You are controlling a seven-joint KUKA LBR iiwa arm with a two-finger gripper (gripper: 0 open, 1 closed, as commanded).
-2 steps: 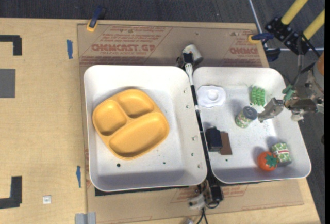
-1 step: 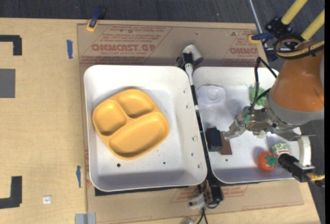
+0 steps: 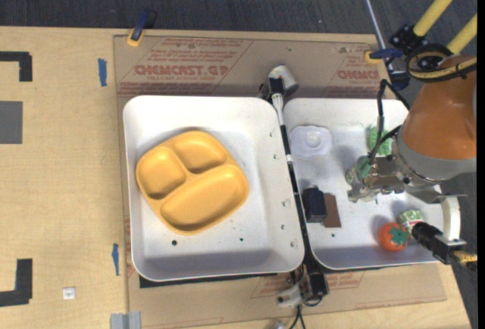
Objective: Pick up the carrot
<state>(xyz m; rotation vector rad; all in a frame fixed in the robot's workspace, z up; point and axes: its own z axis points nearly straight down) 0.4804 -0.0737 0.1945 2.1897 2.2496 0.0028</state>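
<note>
Low in the right bin [image 3: 345,263], near its lower right corner, lies the carrot [image 3: 393,236]: a short orange body with a green leafy top pointing up and to the right. Its long axis seems to run on that slant, though the piece is so stubby that this is hard to judge. The hand [image 3: 371,180] sits at the middle right of the frame, above the bin's centre, under the grey arm [image 3: 439,130] with its orange band. I cannot tell whether it is open or closed; nothing can be seen held in it.

From the hand, the carrot lies down the frame and a little to the right, near but clearly apart. A dark block [image 3: 318,206] lies to the hand's lower left, and a clear lid [image 3: 311,139] to its upper left, both well away from the carrot. The left bin [image 3: 151,252] holds a yellow tray [image 3: 193,180]. The next move likely calls for a short shift toward the lower right corner, then a descent.
</note>
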